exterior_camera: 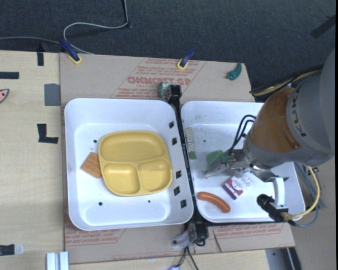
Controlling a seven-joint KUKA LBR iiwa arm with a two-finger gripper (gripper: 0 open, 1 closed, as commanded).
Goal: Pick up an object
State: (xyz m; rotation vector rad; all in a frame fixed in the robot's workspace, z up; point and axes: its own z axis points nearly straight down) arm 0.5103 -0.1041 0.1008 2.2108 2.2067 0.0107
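Note:
My gripper (217, 165) hangs low in the right bin (214, 128), at the end of the grey arm with its orange band (276, 129). Its fingers point left, right beside a small green object (215, 157) that touches or lies under the tips. A purple and white packet (235, 185) lies just below the gripper. An orange sausage (213, 201) rests near the bin's front edge. Nothing is visibly lifted.
The left bin (79, 151) holds a yellow divided tray (136, 162) with a tan cracker-like piece (91, 164) tucked at its left side. A black divider with clips (180, 151) runs between the bins. Cables hang from the arm at the lower right (281, 210).

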